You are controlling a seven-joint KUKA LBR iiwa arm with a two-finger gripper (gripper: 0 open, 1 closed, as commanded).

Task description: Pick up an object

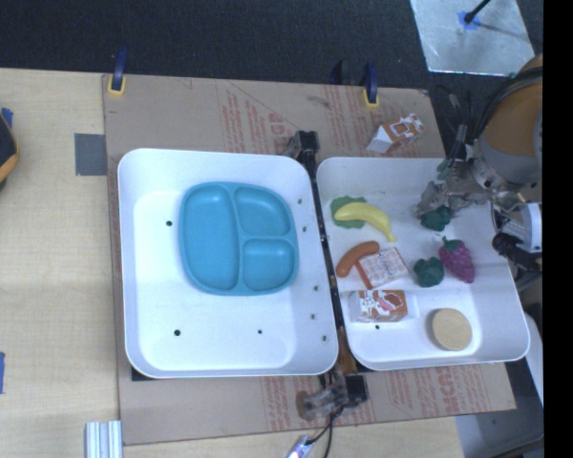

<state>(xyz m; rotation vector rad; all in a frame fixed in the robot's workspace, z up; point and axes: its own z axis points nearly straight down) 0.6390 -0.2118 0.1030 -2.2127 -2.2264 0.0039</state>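
Two shallow white bins sit side by side on a bench covered with brown cardboard, seen from above at a slant. The left bin (148,346) holds a blue divided plate (239,237), lying flat near its middle. The right bin (516,337) holds a scatter of toy food: a yellow banana (365,217) with a green piece at its upper end, an orange sausage (356,257), two small printed packets (382,267) (380,305), a dark green lump (428,272), purple grapes (457,260) and a tan round disc (451,329). The grey arm (512,127) reaches in from the right, bent low over the far right corner of the right bin. Its gripper (443,201) points down and left, with a dark green object (435,219) right at its tip; whether the claw is spread or closed, I cannot tell. Another small packet (395,134) lies on the cardboard beyond the right bin.
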